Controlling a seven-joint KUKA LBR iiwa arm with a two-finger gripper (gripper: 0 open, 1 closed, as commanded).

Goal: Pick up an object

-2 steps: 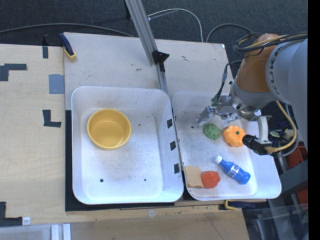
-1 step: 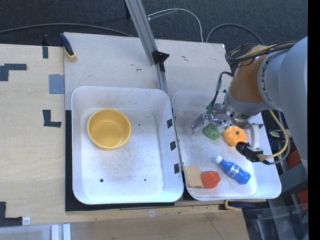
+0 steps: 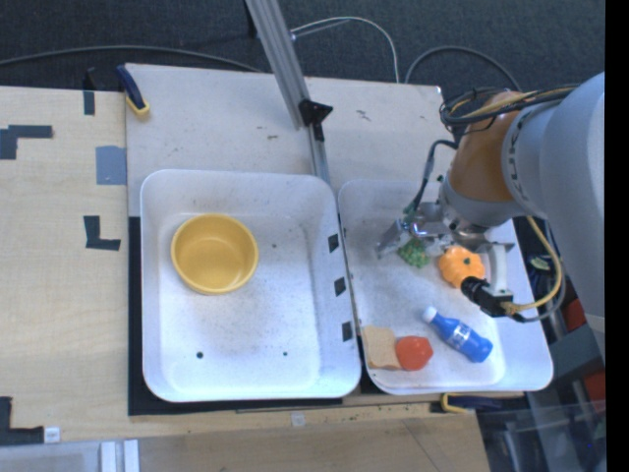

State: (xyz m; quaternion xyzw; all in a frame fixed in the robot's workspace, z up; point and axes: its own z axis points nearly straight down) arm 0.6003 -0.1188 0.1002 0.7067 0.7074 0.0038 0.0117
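One yellow bowl (image 3: 214,253) sat alone; four objects lay at three o'clock beneath the claw (image 3: 408,236), whose state I cannot tell; no writing was readable.

Large grey rounded KUKA arm link (image 3: 575,155), smooth matte shell, pale highlight along upper edge. Orange glossy band (image 3: 484,160) wraps the segment above the wrist. Black and yellow cables (image 3: 470,106) loop over the orange band; a thin dark cable drops beside it. More yellow and black cable (image 3: 536,288) curves down along the arm's lower side. Small silver metal two-finger pincer (image 3: 401,241) with shiny wrist fittings and a dark mounting block above it. No readable markings.
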